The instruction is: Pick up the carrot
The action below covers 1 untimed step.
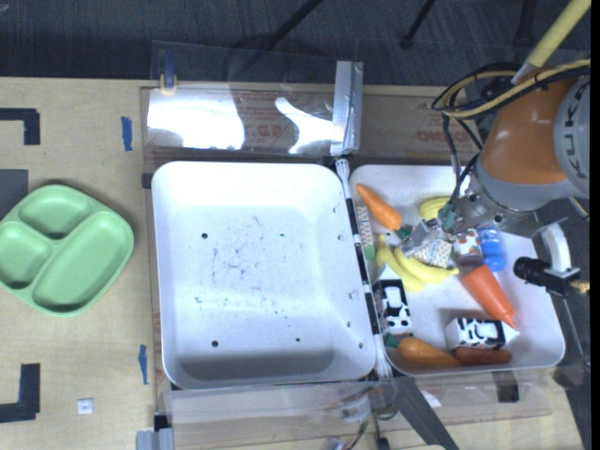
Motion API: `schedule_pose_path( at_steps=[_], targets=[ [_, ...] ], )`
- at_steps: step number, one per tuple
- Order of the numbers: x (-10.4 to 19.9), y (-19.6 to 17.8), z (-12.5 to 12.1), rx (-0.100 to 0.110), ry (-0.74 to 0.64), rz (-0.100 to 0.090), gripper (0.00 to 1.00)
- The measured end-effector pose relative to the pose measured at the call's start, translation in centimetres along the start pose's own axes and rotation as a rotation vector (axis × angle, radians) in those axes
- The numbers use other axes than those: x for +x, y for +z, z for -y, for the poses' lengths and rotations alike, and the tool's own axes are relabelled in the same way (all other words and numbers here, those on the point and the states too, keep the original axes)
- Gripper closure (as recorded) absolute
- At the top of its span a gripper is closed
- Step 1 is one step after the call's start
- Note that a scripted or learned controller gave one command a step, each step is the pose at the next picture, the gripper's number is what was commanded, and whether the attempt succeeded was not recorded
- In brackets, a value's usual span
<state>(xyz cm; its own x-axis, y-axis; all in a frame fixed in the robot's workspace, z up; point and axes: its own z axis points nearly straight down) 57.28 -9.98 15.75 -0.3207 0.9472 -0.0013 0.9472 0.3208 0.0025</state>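
There are orange carrots in the right bin [553, 340]. One carrot [378, 208] lies near the bin's upper left corner, slanting down toward a yellow banana [412, 268]. A fatter, shorter orange piece [489, 292] lies on the right side, pointing down and right, and a long one [424, 351] lies along the bottom wall, just beside a dark sausage-like thing [484, 355] and a black-and-white cow toy [479, 331]. Another black-and-white toy [395, 307] stands against the left wall.

That bin is crowded; the upper carrot has a little bare floor above it. The left bin [178, 204] offers wide open floor, and a green divided plate [64, 248] sits on the desk [75, 120] well apart to the left.

The end effector [459, 225] hangs over the middle of the right bin, above a crumpled packet [429, 248] and a blue item [491, 249]. I cannot tell whether it is apart or together, nor whether it touches anything.
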Motion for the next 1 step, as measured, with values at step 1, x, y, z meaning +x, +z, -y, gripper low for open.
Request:
schedule_pose_path(
  at_steps=[1],
  targets=[
    [-0.55, 3.74, -0.78, 0.002, -0.145, -0.002, 0.00]
  ],
)
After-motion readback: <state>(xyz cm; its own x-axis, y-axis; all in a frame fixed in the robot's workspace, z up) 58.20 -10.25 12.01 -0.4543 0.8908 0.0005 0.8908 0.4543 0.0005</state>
